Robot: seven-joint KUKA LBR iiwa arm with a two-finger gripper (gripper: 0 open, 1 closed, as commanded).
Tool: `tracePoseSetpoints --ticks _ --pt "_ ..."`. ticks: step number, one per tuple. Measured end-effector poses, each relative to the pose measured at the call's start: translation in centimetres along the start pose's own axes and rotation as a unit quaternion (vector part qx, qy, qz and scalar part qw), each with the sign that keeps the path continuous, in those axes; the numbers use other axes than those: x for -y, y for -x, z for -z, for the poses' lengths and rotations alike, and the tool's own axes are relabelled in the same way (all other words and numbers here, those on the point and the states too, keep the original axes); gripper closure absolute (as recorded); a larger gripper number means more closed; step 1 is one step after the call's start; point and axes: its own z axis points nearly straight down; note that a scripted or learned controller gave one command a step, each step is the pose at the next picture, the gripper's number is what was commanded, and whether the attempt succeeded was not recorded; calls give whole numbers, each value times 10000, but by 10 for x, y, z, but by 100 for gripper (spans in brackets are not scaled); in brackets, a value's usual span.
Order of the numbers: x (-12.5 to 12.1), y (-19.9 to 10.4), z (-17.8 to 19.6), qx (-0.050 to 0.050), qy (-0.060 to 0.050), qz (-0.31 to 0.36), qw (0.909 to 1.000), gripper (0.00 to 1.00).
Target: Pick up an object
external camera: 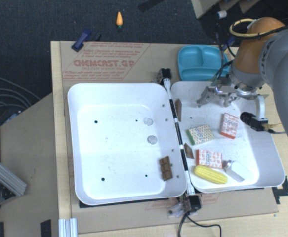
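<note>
Corn cob (210,174) | lies at right bin's (269,172) near edge beside patterned box (209,157) | looks light, stiff, rounded; you should pinch its middle | gripper (218,96) hovers near far wall, empty, fingers spread

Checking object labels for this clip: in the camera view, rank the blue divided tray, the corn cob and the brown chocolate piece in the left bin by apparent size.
1. Blue divided tray, clearly largest, though partly hidden by the arm.
2. Corn cob.
3. Brown chocolate piece, somewhat smaller than the cob.
</note>
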Motion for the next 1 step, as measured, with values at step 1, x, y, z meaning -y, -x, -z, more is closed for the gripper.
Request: tracePoseSetpoints --ticks 1 --pt "0 12 0 6 7 1 10000 0"
